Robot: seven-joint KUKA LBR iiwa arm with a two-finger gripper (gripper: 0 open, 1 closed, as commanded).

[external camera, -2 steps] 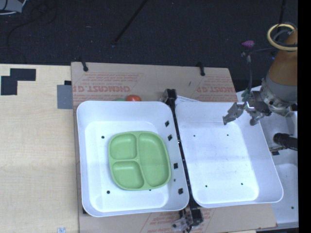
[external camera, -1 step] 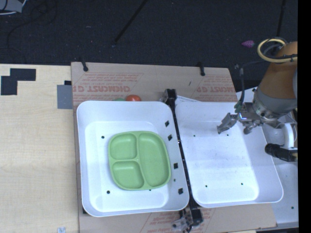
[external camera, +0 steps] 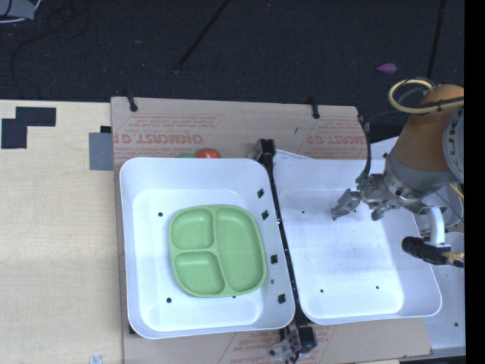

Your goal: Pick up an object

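A light green divided plate (external camera: 217, 249) with three compartments lies flat in the left white bin (external camera: 144, 196). My gripper (external camera: 361, 205) hangs over the upper right part of the right white bin (external camera: 341, 279), its two fingers spread open with nothing between them. The grey arm with its orange band (external camera: 432, 127) comes in from the right edge. The plate is far to the left of the gripper, across the divider between the bins.
A small red-orange object (external camera: 207, 154) and a bit of green peek out behind the left bin's back rim. Black clips (external camera: 265, 150) sit along the seam between the bins. Cardboard lies under both bins; the wooden bench extends left.
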